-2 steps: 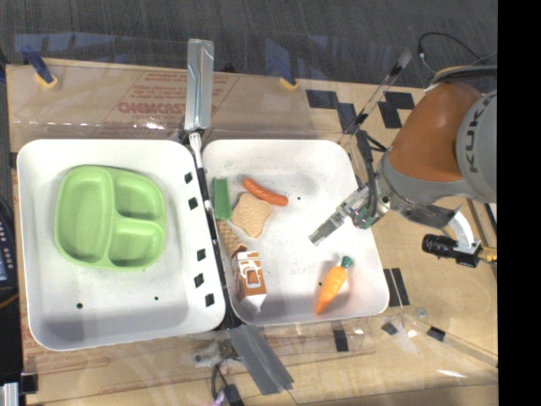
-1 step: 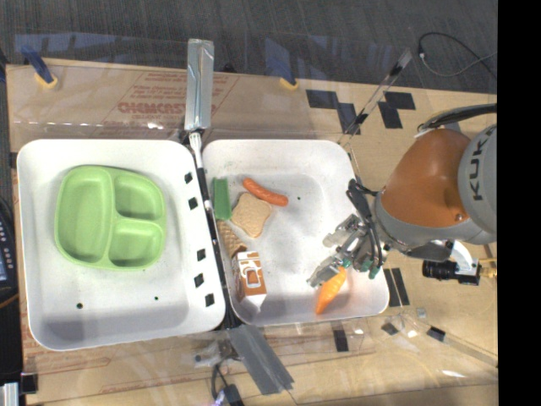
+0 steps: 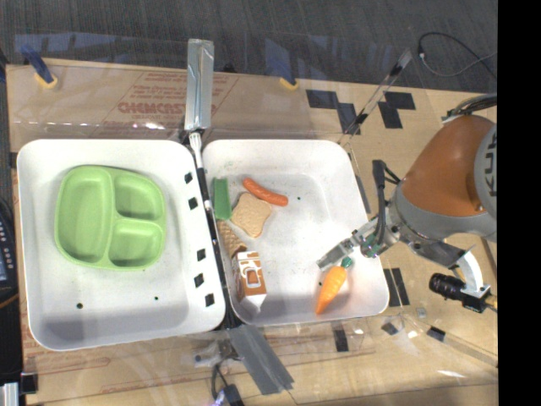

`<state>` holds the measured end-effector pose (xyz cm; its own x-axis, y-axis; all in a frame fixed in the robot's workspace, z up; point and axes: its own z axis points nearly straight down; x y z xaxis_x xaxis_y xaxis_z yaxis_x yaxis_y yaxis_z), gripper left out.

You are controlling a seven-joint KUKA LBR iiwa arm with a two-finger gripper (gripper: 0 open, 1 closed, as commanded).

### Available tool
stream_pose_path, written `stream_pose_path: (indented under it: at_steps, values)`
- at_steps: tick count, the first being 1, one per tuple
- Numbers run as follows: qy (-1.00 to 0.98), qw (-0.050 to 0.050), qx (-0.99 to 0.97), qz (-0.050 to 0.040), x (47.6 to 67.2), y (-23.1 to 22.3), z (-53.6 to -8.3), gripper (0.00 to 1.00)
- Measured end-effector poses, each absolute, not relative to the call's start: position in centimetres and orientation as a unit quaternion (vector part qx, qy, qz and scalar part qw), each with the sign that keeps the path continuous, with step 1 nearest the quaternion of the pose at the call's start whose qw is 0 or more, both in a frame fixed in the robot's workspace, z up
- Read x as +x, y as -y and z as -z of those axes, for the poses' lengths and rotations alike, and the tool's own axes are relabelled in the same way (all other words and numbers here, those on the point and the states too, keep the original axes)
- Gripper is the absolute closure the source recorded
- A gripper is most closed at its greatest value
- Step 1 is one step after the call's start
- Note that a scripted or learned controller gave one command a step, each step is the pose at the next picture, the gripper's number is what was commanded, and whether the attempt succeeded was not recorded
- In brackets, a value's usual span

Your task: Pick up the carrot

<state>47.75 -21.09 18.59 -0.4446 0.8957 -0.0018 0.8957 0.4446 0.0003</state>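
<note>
The carrot (image 3: 331, 286) is orange with a green top and lies tilted near the front right corner of the right bin (image 3: 296, 163). Its tip points toward the front wall. My gripper (image 3: 342, 257) hangs just above the carrot's green end, at or very near it. The grey arm with its orange band (image 3: 444, 172) reaches in over the bin's right wall. From this angle I cannot make out whether anything is gripped.
In the right bin lie a sausage (image 3: 265, 193), a bread slice (image 3: 251, 216), a green block (image 3: 221, 199) and a brown carton (image 3: 249, 277) along its left side. The left bin (image 3: 34, 311) holds a green divided plate (image 3: 110, 218).
</note>
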Motion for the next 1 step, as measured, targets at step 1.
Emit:
stream_pose_path:
  at_steps: [1]
  values:
    - [-0.802,-0.001,0.598,-0.0008,47.78,20.81,-9.44,0.00]
